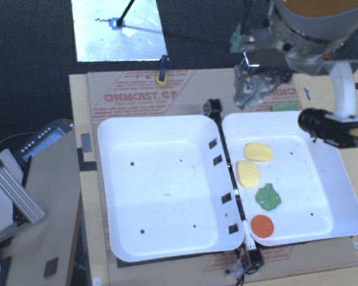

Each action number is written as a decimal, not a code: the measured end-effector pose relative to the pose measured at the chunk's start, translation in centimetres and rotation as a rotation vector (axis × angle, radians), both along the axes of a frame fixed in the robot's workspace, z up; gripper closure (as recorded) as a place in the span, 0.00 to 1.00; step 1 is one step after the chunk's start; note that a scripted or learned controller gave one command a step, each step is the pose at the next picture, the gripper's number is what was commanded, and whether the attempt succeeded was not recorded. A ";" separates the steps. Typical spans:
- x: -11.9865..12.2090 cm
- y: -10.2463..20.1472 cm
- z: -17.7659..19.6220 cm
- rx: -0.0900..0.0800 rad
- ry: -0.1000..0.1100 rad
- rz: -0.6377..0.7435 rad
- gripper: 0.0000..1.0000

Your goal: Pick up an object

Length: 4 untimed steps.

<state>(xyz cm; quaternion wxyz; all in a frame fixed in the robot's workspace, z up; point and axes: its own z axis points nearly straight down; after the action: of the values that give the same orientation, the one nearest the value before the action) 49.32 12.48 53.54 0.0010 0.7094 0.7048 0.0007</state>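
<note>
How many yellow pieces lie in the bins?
2, both in the right bin near the divider: one yellow piece farther back, the other just in front.

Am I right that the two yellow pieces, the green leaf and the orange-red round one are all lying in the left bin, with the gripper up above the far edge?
Not quite. In the camera view the two yellow pieces, the green leaf and the orange-red round piece lie in the right bin, not the left bin. The gripper does sit above the far edge.
</note>
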 end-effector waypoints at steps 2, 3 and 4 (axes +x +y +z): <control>-0.7 -12.4 -8.2 0.001 0.007 0.013 1.00; -0.6 -7.2 -4.3 0.003 -0.003 0.016 1.00; -0.7 -4.1 0.2 0.003 -0.005 0.014 1.00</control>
<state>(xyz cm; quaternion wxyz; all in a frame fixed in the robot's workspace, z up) 48.66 8.39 53.76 0.0017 0.7045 0.7097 0.0033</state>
